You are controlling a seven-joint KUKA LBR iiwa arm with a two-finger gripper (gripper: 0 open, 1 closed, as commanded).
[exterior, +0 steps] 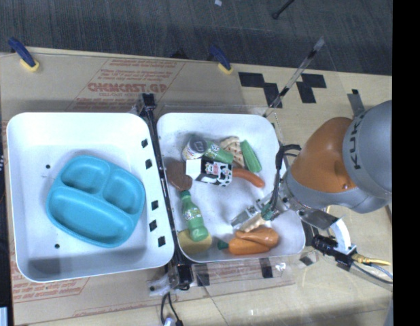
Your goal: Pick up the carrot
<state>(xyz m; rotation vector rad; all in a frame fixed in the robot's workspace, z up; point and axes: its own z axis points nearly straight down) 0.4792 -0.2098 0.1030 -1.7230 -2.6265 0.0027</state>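
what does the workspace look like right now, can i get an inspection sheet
surface: bench bearing two white bins; the left bin holds a blue divided plate.
job's things: carrot lies in the right bin, beside the black-and-white carton.
clutter: green bottle, green vegetable, can, hot dog at the near edge, brown piece.
grippers: gripper low in the right bin above the hot dog, apart from the carrot; finger state unclear.
cables: yellow-tipped cable right of the bins.
surroundings: blue clamps on the bench's far edge; dark floor beyond.
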